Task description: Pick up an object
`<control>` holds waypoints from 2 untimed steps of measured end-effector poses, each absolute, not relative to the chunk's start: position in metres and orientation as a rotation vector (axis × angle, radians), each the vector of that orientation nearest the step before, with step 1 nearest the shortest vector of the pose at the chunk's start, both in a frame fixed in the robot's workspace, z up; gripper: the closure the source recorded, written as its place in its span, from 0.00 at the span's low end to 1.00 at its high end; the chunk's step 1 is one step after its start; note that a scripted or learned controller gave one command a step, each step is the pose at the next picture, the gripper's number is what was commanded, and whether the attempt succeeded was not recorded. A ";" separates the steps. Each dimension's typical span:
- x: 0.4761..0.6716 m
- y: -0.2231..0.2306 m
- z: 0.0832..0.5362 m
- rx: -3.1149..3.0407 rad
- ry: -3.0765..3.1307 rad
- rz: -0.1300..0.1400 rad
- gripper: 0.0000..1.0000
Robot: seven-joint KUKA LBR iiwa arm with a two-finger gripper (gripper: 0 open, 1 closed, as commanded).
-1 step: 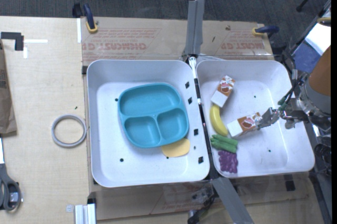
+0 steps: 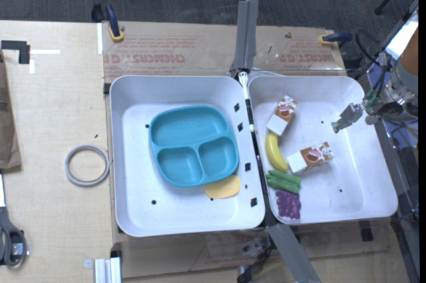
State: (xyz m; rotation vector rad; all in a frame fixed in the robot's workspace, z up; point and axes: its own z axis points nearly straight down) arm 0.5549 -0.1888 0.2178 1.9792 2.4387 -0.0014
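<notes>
The right bin (image 2: pixel 373 168) holds two small white-and-orange cartons, one upper (image 2: pixel 282 115) and one lower (image 2: pixel 310 157), a yellow banana (image 2: pixel 275 150), a green pea pod (image 2: pixel 283 180) and a purple bunch of grapes (image 2: pixel 288 204). My gripper (image 2: pixel 347 118) hangs over the bin's upper right part, right of the upper carton and apart from every object. Nothing sits between its fingers.
The left bin (image 2: pixel 126 162) carries a blue divided plate (image 2: pixel 193 145) with a yellow chip-shaped piece (image 2: pixel 223 188) at its lower edge. A tape ring (image 2: pixel 87 164) and scissors (image 2: pixel 11 242) lie on the bench at the left. A grey divider bar (image 2: pixel 245 35) stands between the bins at the back.
</notes>
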 end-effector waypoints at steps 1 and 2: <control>0.611 -0.131 0.225 1.805 2.571 -0.002 0.00; 0.599 -0.155 0.276 1.972 2.444 -0.002 0.00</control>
